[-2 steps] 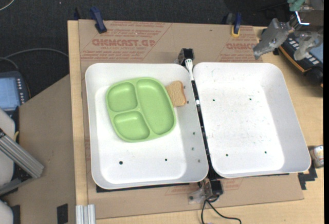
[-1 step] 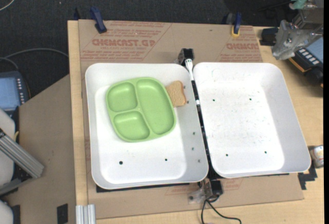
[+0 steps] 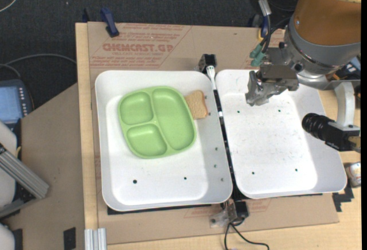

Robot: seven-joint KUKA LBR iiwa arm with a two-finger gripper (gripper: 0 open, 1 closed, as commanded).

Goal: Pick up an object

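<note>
With the gripper [image 3: 256, 96], fingers unclear, hovering right of the green divided plate [image 3: 157, 121], a descent here likely grabs nothing.

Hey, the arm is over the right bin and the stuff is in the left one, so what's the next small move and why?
Probably shift the gripper left, toward the cracker. The gripper hangs over the right bin, while the cracker and green plate lie in the left bin. The cracker, touching the plate's right rim, is the nearer and smaller thing to grasp.
</note>
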